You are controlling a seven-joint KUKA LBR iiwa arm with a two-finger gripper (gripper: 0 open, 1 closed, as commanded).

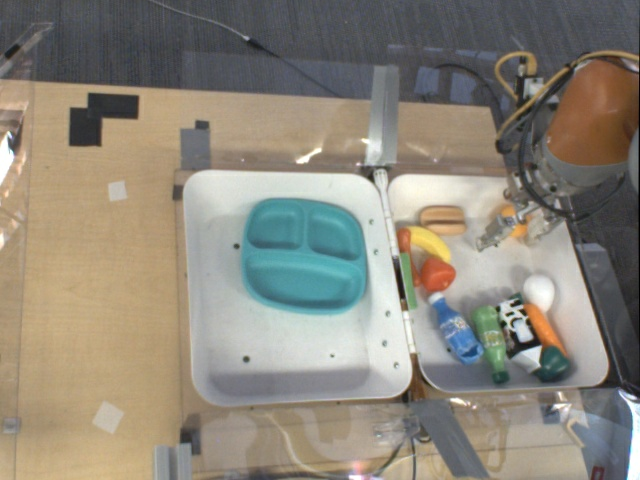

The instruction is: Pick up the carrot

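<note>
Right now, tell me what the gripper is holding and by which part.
Nothing is held. The gripper hangs over the right bin near the bun, with nothing between its fingers. The carrot lies untouched beside the egg.

The orange carrot [545, 326] lies hemmed in at the right white bin's [592, 298] lower right: a white egg [539, 291] just above it, a black-and-white cow-patterned toy [516, 326] touching its left, a dark green piece [552, 366] at its lower end. Bare floor stays open in the bin's centre and along its right wall. The left white bin [215, 268] carries a teal sectioned plate [303, 255] with free margin all round.
</note>
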